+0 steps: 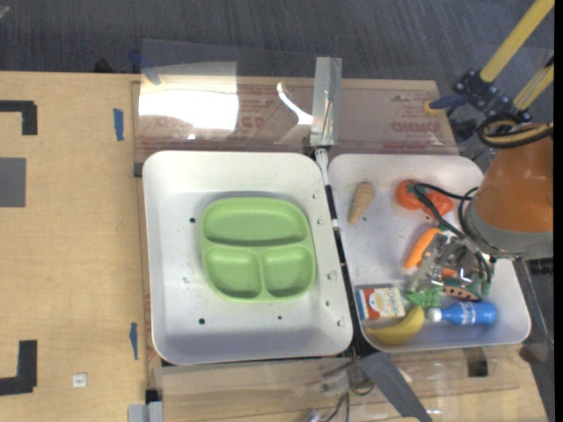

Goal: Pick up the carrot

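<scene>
Low over the right white bin [378, 170], the grey, orange-banded arm's pincer [450, 266] is angled downward just beside the small orange carrot [417, 248]; whether it is apart cannot be told.

Robot lab: taped bench [62, 236] (two white bins [167, 236])
</scene>
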Tool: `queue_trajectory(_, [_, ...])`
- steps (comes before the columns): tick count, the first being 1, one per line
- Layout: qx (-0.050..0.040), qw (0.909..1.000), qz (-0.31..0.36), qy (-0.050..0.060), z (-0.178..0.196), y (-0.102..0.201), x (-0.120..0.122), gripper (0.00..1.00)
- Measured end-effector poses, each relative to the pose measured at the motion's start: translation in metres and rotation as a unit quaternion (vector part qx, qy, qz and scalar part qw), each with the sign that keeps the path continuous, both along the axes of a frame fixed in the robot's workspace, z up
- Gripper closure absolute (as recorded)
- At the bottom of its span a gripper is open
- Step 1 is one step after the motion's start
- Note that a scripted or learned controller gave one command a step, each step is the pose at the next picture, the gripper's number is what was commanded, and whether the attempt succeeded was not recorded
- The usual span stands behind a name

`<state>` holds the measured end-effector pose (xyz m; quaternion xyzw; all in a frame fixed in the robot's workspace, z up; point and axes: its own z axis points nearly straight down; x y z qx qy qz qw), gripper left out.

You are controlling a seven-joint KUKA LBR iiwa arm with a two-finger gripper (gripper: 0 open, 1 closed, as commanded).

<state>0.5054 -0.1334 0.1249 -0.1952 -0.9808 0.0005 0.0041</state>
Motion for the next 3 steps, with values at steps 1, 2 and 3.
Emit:
queue_trajectory(1, [-0.0017, 0.9995, -0.028, -0.01, 0.155, -0.004, -0.023, 1.0])
queue_trajectory(2, [0.0003, 0.9975, -0.071, 0.001, 0.041, -0.073, 0.004, 1.0])
queue_trajectory(3, [-0.0033, 0.9967, -0.08, -0.012, 0.169, -0.092, -0.013, 1.0])
